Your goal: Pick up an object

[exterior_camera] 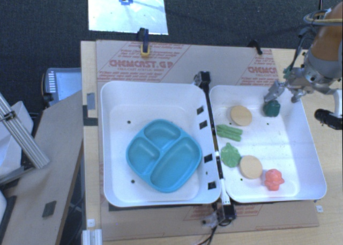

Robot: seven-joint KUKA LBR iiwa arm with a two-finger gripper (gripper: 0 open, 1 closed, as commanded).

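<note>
Gripper (284,93): fingers spread, holding nothing; dark green object (271,109) just below its left fingertip, compact

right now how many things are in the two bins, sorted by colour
blue: 1, the divided plate in the left bin
tan: 2, round pieces in the right bin
light green: 2, a ridged piece and a leafy piece
dark green: 1, a small object below the gripper
pink-red: 1, a lumpy piece
total: 7
</note>
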